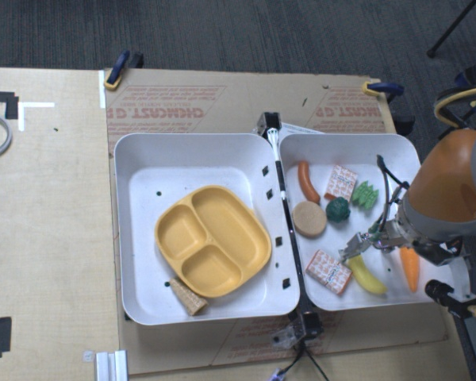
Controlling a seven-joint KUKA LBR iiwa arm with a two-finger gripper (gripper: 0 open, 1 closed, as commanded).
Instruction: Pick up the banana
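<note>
So the bench (40, 213) is light wood with a cardboard sheet (246, 101) over its right part, clamped at the far edge, and two white bins (131, 213) sit side by side on that.

Fixed overhead cam, slanted down, both bins (127, 213) visible

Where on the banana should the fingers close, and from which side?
Grip the banana across its middle, coming straight down. It lies flat and slanted in the right bin, the boxed snack close at its upper end, so closing across its narrow width looks safest.
</note>
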